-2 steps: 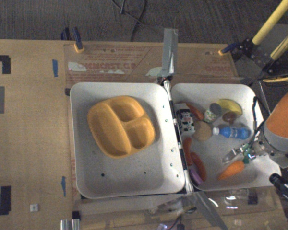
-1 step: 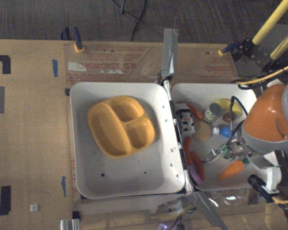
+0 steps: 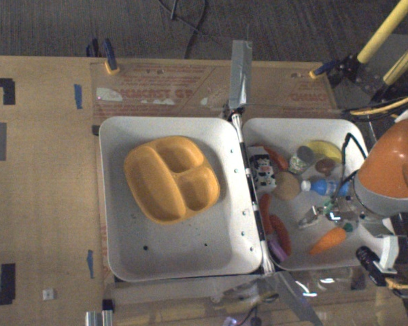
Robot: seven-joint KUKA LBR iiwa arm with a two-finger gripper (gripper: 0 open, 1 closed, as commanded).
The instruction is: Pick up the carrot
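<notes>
Carrot (image 3: 328,241) free in right bin (image 3: 285,126) | pincer (image 3: 317,215) just above-left, state unclear | sausage (image 3: 279,231) left

a tan bench (image 3: 41,202) carries two shallow white bins side by side, touching near the middle. the left bin (image 3: 122,250) sits toward the centre, the right bin (image 3: 285,129) toward the right edge. a clear sheet (image 3: 163,90) lies at the far edge behind them, with a strip of grey tape (image 3: 240,70). black corner marks (image 3: 3,90) lie along the left edge.
</notes>
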